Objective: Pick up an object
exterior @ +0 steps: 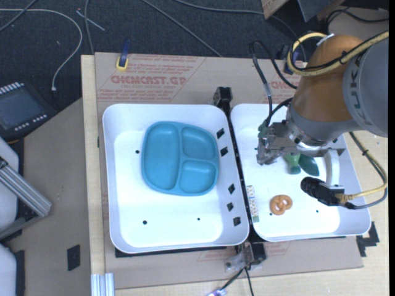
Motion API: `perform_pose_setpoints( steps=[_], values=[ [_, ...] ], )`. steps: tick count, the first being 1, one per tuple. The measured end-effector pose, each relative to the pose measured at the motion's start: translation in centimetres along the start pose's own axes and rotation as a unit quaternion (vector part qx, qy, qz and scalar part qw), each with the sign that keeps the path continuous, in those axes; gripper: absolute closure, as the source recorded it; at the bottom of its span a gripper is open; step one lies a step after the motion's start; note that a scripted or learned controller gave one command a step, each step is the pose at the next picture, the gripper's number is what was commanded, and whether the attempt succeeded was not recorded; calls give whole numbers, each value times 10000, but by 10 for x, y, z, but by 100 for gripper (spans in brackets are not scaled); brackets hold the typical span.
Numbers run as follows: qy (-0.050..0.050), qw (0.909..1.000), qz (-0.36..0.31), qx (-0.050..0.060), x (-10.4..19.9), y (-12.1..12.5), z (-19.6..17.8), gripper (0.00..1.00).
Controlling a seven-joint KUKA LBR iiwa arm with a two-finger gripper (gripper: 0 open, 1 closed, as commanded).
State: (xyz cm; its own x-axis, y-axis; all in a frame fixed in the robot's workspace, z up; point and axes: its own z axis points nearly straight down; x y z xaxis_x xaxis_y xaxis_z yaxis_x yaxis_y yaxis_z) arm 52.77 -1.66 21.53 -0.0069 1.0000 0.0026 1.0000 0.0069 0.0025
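The grey metal two-finger gripper (266,150) points down into the right-hand shallow white plastic bin (308,227), just above its floor. From this slant it cannot be made out whether it is spread or clenched, and nothing can be seen caught in it.

Taking the small orange-brown pretzel-shaped object (281,204) as the landmark, and there is one of it, lying free on the bin floor:
- The gripper is near it, up the view and slightly to the view's left, and apart from it.
- One green object (303,163) lies up the view and a little to the view's right of the pretzel. It is just beside the gripper and partly hidden under the wrist, so its shape cannot be told.
- One black cylindrical fitting (316,189) sits just to the view's right of the pretzel, with a yellow cable running off it.

Above the gripper rises the one grey arm with its orange band (330,73), coming in from the view's right.

There are two bins, side by side. The left-hand white bin (123,184) lies well to the view's left of the pretzel. It holds one light blue plastic plate with three compartments (180,158), flat on the floor.

Both bins rest on one sheet of brown cardboard with red printing (148,76), up the view from the pretzel. One yellow and blue clamp (123,58) grips its far edge.
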Motion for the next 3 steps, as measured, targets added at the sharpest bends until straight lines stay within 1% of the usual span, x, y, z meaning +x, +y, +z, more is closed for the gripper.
perform_pose_setpoints(
  steps=[1,2,3],
  values=[
    [1,10000,2,10,52,9,5,100],
    [2,10000,-1,0,105,15,-18,100],
    [-12,10000,34,34,101,17,-5,100]
  ],
)
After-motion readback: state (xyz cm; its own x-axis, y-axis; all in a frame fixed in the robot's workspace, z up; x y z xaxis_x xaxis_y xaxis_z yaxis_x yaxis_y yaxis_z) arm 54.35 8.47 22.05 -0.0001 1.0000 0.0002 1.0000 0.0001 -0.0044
